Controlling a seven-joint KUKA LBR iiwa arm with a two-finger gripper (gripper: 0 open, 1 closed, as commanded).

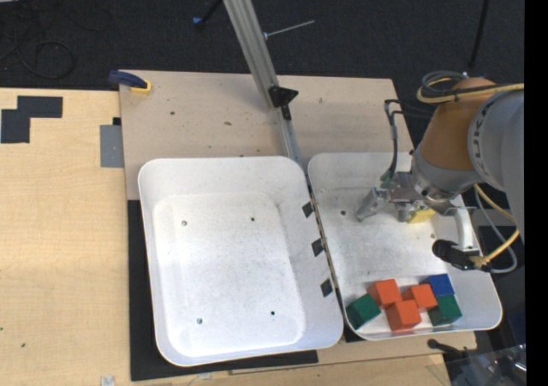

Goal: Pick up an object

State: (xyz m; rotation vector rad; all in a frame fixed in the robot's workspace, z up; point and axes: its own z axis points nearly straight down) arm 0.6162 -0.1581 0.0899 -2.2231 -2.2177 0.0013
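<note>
My pincer [381,203] hovers in the right bin [360,239], fingers apart, holding nothing — the blocks [402,300] sit well apart, so closing here risks grabbing air.

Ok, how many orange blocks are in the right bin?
3, clustered at the right bin's near edge: one beside a green block, one just nearer, one beside the blue block. Others may hide beneath.

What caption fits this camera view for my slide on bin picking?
KUKA arm's tool hovers over the right bin, away from the orange, green and blue blocks clustered at its near edge.
</note>
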